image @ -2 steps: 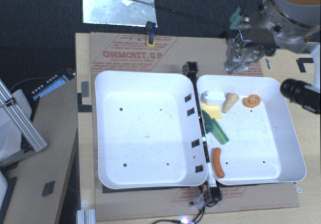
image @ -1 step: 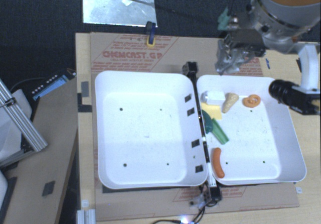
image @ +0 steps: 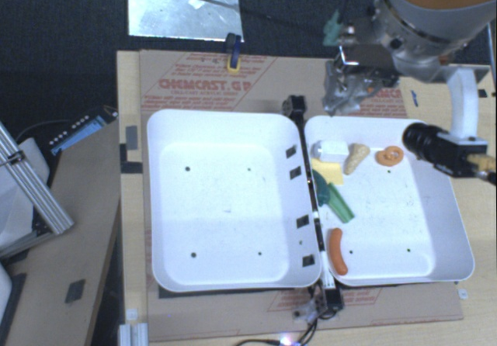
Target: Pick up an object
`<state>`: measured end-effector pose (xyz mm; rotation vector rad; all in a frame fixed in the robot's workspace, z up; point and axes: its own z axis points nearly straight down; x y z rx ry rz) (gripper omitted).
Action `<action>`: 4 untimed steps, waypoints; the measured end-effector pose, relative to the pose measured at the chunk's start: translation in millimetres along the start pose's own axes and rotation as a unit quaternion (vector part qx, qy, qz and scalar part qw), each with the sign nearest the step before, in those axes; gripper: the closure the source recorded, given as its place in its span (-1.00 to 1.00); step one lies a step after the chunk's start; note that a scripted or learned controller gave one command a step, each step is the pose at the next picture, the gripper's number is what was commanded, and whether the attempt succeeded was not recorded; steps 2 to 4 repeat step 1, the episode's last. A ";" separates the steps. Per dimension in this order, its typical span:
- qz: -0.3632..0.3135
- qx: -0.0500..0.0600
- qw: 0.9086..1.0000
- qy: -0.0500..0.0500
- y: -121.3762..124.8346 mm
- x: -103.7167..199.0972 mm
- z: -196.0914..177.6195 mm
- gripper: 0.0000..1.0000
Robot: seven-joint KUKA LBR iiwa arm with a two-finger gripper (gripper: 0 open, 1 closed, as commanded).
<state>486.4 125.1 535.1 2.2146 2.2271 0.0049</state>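
Note:
The right bin point(image: 435, 220) holds several small objects along its left and upper part: a white block point(image: 331, 150), a yellow block point(image: 328, 172), a green piece point(image: 335, 202), a beige lump point(image: 356, 157), an orange ring point(image: 390, 155) and an orange-red sausage shape point(image: 337, 250). My gripper point(image: 347, 92) hangs above the bin's far edge, up and back from the white block, apart from every object. Nothing shows between its fingers.
The left bin point(image: 225, 197) lies beside the right one, joined by a black hinge strip point(image: 304, 181). A black cylinder point(image: 439, 147) on a mount juts over the right bin's right rim. A yellow and blue clamp point(image: 232, 53) sits at the cardboard's far edge.

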 end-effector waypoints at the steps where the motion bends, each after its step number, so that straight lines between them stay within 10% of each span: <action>1: 0.005 0.003 1.000 -0.002 54.1 -54.5 56.5 1.00; 4: 0.005 0.003 1.000 -0.002 54.1 -54.5 56.5 1.00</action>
